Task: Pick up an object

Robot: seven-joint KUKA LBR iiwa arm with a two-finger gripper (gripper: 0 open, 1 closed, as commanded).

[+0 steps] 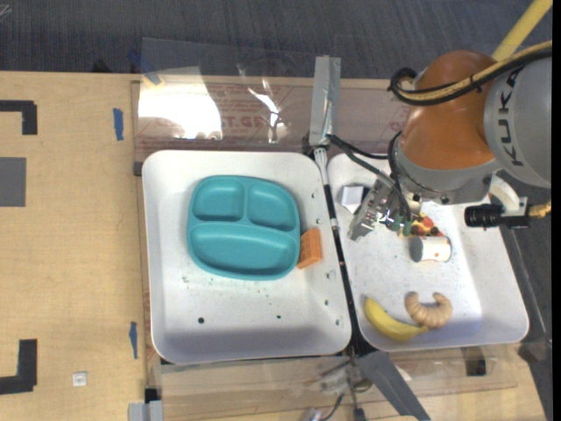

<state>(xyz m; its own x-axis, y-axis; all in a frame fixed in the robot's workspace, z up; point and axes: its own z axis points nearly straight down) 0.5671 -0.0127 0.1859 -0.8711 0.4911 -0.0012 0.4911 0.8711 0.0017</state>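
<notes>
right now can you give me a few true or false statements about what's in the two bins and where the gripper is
1. The teal divided plate lies in the left bin. True.
2. The banana lies in the left bin. False: it lies in the right bin, near its front edge.
3. An orange block sits at the plate's right edge. True.
4. The gripper hangs over the left bin. False: it is over the right bin, near its left side.
5. The croissant lies beside the banana. True.
6. The gripper holds the banana. False: the banana lies on the bin floor, apart from the gripper.
</notes>
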